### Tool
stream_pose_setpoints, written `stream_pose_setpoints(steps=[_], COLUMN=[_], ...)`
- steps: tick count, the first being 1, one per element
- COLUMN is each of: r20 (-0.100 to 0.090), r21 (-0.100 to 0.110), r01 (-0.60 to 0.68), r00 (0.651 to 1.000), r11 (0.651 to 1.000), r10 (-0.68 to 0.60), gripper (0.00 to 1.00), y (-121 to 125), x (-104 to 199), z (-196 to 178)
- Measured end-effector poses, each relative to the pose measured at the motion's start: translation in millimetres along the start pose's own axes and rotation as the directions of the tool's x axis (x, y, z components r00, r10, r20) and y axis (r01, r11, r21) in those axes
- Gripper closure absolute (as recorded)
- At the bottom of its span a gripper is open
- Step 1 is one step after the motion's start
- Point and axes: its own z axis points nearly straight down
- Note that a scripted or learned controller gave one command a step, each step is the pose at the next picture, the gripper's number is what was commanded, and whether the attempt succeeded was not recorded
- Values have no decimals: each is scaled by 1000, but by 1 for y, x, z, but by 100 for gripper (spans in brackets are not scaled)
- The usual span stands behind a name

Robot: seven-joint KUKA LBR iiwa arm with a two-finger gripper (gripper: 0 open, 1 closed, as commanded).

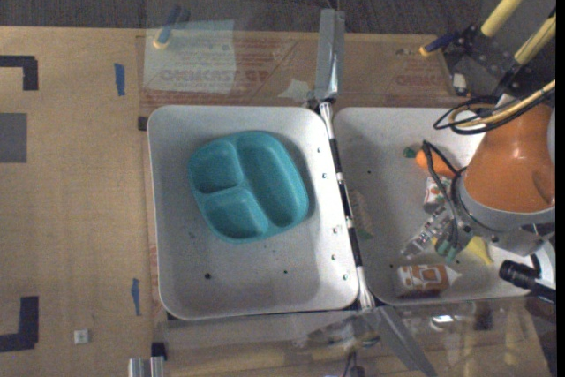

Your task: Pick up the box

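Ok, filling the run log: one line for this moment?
arm: over right bin | box: lying near bin's front edge, not held | teal tray: left bin

Red lettering runs across the flattened cardboard sheet (265,66) at 12 o'clock of the left bin (168,216), seen reversed and too blurred to read. The small box (422,278) in the right bin (380,146) carries print, also illegible.

I count two white bins (168,216), one teal divided plate (249,185), and one small box (421,278).
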Motion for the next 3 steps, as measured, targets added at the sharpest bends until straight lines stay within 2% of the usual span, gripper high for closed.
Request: stream_pose_setpoints(steps=[1,2,3], r20=[1,1,-2], r21=[0,0,-2], r01=[478,436,831], r00=[878,900,557], r11=[878,900,557], r10=[-478,-436,-831], gripper=[100,100,100], y=[60,102,148], x=[62,7,62], z=[-76,-149,-99])
